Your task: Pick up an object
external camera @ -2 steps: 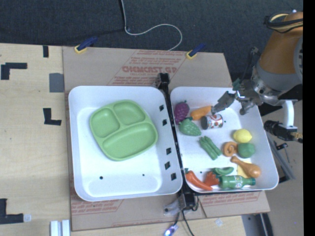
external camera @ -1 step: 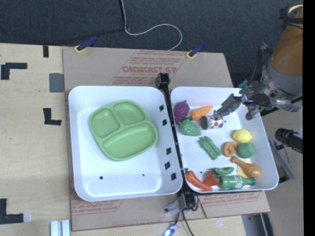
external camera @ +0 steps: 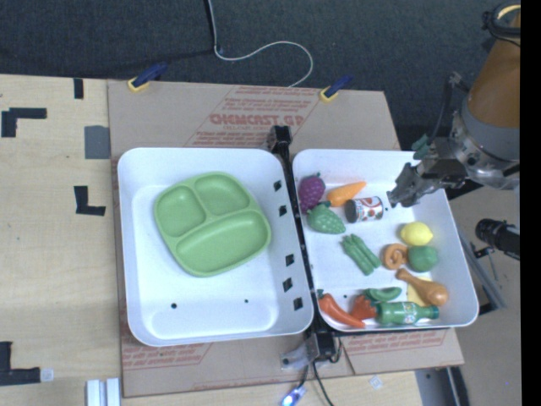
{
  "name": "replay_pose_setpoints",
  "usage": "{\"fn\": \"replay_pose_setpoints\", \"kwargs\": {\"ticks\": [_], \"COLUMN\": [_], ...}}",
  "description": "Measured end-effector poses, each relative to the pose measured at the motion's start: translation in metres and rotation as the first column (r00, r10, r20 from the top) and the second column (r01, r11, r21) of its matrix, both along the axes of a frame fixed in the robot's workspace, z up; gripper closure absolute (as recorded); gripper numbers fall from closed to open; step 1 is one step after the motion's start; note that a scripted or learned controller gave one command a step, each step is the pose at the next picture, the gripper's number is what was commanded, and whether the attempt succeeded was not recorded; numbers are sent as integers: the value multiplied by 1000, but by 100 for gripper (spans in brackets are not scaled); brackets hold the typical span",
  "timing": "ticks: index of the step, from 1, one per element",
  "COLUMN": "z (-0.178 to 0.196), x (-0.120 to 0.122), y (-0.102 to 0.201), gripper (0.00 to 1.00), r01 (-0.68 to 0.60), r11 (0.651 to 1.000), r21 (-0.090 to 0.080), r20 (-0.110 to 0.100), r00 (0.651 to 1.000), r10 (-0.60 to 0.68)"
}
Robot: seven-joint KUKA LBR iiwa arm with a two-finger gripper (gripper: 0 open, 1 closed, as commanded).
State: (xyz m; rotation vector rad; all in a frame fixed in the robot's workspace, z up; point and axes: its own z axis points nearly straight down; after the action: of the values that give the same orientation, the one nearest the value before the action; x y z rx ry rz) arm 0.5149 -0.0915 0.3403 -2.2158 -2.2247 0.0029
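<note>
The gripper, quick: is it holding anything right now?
Gripper: cannot be told; it hangs above the right bin, near the small can.

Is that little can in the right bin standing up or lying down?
Lying down. The small can rests on its side on the bin floor, its label facing up, beside the carrot.

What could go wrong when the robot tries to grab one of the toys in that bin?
The toys in the right bin lie close together, so the gripper, hanging just above the small can, might knock the toy carrot or purple grapes aside. The can lies on its side and could roll away. The yellow lemon is round and smooth, so it might slip out.
</note>
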Motion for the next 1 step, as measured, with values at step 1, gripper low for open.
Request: {"fn": "replay_pose_setpoints", "kwargs": {"ticks": [1], "z": [-21], "x": [-33], "y": [20], "gripper": [100], "r01": [2], "r11": [1000], "r21": [0], "r20": [-2], "r00": [1000], "r10": [-2]}}
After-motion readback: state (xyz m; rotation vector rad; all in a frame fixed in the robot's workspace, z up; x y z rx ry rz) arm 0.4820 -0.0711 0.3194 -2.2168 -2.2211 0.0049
